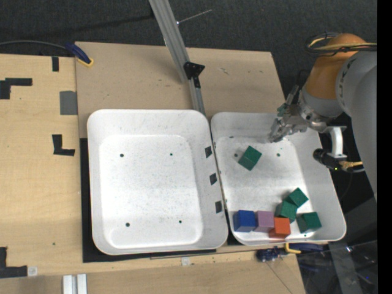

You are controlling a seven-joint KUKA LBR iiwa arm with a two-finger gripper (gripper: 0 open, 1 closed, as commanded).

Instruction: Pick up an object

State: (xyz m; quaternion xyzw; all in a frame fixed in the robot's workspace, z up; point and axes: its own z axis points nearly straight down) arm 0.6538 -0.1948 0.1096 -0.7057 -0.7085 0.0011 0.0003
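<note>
Claw hovers over right bin; cannot tell its opening; nothing visibly held.

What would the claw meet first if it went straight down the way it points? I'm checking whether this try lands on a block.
Probably bare bin floor: the claw hangs over the right bin, and the lone green block lies beside that line, toward the other bin. Height is hard to judge.

One fixed camera looks down aslant on both bins from above
</note>
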